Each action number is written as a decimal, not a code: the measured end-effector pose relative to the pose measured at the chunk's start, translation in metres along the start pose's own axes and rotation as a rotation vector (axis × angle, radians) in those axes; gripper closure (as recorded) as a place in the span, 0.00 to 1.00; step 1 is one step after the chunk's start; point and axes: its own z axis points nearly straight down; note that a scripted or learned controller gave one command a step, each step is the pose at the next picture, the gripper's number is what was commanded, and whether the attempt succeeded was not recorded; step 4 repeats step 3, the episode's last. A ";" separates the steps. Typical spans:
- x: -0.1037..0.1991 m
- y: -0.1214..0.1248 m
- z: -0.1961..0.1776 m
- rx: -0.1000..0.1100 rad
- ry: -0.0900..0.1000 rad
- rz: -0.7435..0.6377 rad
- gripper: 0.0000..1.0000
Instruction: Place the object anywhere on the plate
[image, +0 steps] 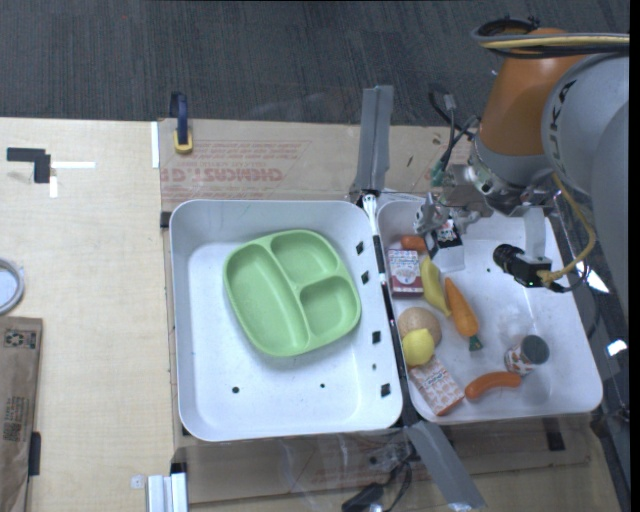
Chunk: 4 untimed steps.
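Nearest me, a hot dog (492, 384) and a lemon (418, 346) lie in the right bin (560, 400), with a carrot (460, 308) and banana (432, 285) beyond. The green plate (291, 291) sits in the left bin (200, 400). Farther back, the tool (437, 228) hangs low over the right bin's far corner; its grip I cannot tell.

Bare plate (290, 290), crowded right bin (560, 400)

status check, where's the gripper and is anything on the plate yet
Gripper low over right bin's far left corner, by the banana. Green plate in left bin, nothing on it. Food all in right bin.
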 end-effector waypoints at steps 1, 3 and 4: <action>0.055 0.004 -0.007 -0.001 -0.001 -0.376 1.00; 0.162 -0.022 0.033 0.000 -0.001 -0.579 0.00; 0.162 -0.022 0.033 0.000 -0.001 -0.579 0.00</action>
